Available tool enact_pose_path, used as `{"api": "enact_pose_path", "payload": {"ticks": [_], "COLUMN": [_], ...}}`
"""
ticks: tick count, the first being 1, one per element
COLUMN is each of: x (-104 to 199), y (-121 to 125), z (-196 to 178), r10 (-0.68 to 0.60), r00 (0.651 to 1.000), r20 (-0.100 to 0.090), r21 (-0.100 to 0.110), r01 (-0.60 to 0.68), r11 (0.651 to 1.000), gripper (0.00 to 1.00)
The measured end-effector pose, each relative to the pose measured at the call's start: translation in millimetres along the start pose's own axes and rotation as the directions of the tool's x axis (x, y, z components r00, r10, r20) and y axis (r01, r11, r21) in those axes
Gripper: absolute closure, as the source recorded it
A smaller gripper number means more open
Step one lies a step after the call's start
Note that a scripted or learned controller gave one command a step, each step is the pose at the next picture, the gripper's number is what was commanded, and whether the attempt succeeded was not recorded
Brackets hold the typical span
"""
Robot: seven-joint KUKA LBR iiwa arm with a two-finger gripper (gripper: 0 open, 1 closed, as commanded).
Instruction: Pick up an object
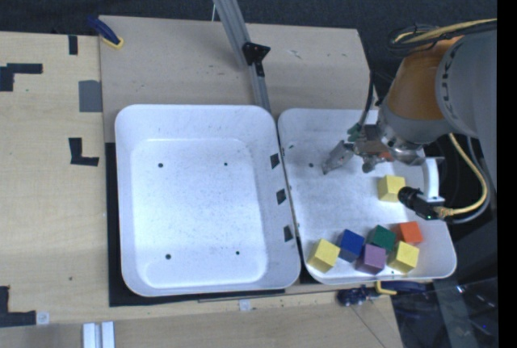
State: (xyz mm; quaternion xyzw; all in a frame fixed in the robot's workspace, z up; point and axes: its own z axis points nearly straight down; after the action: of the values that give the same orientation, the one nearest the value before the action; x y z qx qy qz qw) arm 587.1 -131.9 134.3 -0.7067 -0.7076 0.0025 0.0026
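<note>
The arm [472,80] is grey, with a broad orange band [416,88] above the wrist. Yellow cables [468,177] loop beside it, and the two-finger gripper [349,157] is metallic grey.

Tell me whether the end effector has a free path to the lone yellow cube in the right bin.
Probably yes. The end effector hangs just up-left of the yellow cube, which sits apart from the other cubes with bare bin floor between them.

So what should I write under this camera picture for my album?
Robot gripper hovers over the right bin, with colourful blocks nearby.
</note>
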Motion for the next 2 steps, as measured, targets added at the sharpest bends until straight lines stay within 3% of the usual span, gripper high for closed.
{"api": "enact_pose_path", "payload": {"ticks": [1, 2], "x": [1, 0], "y": [2, -7], "z": [-13, -62], "r10": [-0.002, 0.000], "r00": [1.000, 1.000], "r20": [-0.001, 0.001], "r21": [-0.005, -0.011], "r01": [0.002, 0.000], "r11": [1.000, 1.000], "gripper": [1.00, 1.00]}}
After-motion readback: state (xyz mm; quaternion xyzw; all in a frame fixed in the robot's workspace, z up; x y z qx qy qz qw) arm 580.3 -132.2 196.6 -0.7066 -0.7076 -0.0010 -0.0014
